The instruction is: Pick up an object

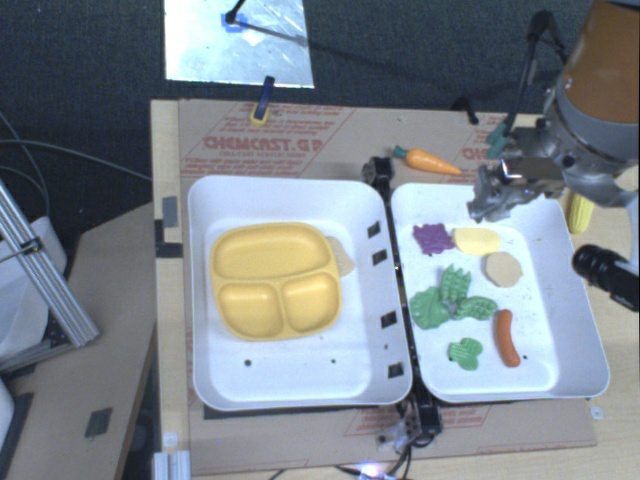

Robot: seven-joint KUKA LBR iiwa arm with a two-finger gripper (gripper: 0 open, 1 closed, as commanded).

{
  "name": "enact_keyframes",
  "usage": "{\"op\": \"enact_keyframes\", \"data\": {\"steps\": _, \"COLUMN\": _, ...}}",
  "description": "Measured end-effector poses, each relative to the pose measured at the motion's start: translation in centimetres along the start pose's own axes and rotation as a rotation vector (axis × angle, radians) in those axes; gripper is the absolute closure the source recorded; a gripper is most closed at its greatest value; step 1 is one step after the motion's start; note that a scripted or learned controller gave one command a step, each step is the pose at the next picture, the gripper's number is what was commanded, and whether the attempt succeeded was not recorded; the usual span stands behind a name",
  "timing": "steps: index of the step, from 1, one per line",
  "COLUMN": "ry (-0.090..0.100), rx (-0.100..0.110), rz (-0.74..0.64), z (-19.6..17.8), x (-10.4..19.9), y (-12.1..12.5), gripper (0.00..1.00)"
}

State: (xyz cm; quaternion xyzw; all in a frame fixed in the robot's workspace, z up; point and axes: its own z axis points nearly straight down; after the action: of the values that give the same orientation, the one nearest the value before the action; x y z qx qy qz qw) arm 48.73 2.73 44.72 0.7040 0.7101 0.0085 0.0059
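**Gripper poised at the far rim, yellow piece just below**

The right bin (pixel 590 353) carries the toy food. The gripper (pixel 492 204) hangs over its far edge; whether it is spread or pressed together, I cannot tell. Nearest target is the yellow piece (pixel 476 240), just toward the camera, long axis lying left-right.

Robotics lab, not a home. Evidence: cardboard-covered bench (pixel 300 133) w/ two white bins (pixel 290 378) at centre, aluminium framing (pixel 45 283) at left edge, loose cables (pixel 60 153) upper left, dark carpet (pixel 80 38) along top, foil sheet (pixel 238 26) top centre.
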Motion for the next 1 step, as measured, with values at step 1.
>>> {"op": "enact_keyframes", "data": {"steps": 1, "ry": -0.004, "rx": 0.028, "rz": 0.008, "z": 10.42, "x": -0.38, "y": -0.35, "gripper": 1.00}}
